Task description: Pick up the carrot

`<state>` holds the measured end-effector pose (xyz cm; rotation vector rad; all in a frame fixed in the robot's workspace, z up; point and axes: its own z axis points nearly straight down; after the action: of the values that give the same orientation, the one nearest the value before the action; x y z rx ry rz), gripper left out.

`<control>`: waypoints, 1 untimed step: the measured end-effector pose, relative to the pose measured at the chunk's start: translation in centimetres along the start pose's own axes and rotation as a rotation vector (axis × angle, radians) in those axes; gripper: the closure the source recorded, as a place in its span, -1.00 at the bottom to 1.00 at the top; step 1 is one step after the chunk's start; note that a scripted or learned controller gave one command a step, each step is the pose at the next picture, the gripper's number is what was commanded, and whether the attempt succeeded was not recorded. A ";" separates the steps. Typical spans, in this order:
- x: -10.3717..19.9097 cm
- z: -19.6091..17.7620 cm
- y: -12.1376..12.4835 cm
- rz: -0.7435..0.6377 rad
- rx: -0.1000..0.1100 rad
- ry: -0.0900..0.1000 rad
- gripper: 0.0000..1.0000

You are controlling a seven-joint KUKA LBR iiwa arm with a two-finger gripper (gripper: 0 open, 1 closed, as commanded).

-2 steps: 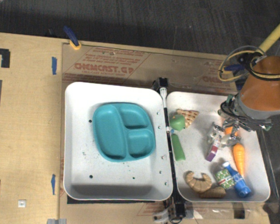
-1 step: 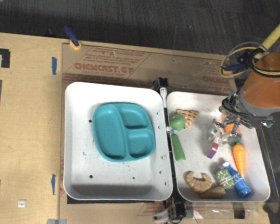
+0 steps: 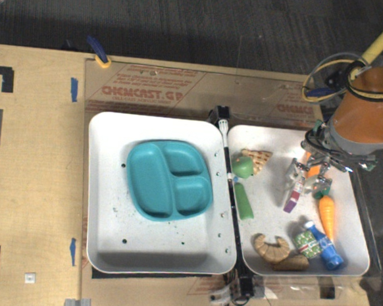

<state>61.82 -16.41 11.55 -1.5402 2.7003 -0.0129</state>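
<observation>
- Camera view: the gripper (image 3: 310, 179) hangs over the upper right part of the right bin (image 3: 357, 264), under the arm's orange band (image 3: 369, 107).
- Its metal fingers point down into the bin with a gap between them; nothing can be made out clamped in that gap.
- A purple item (image 3: 292, 201) lies just below the fingertips, tilted, close to or touching them; contact cannot be told.
- The carrot (image 3: 327, 216), orange with a green top, lies on the bin floor just right of and below the gripper, its tip pointing toward the near rim. It rests free, apart from the fingers.
- Below the carrot sit a green-and-white patterned box (image 3: 308, 243) and a blue bottle (image 3: 329, 253), touching each other.
- A croissant (image 3: 271, 248) lies at the near edge, with a brown piece (image 3: 292, 262) beside it.
- On the left side of the same bin are a green apple (image 3: 243, 166), a striped shell-like piece (image 3: 257, 159) and a green stick-shaped item (image 3: 244, 201).
- The left bin (image 3: 104, 175) holds a teal divided tray (image 3: 170, 179).
</observation>
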 end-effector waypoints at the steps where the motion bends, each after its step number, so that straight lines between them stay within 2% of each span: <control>1: -10.8 -7.2 6.9 -0.156 -0.017 0.010 1.00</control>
<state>61.13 -3.66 18.86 -1.7557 2.5868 -0.0009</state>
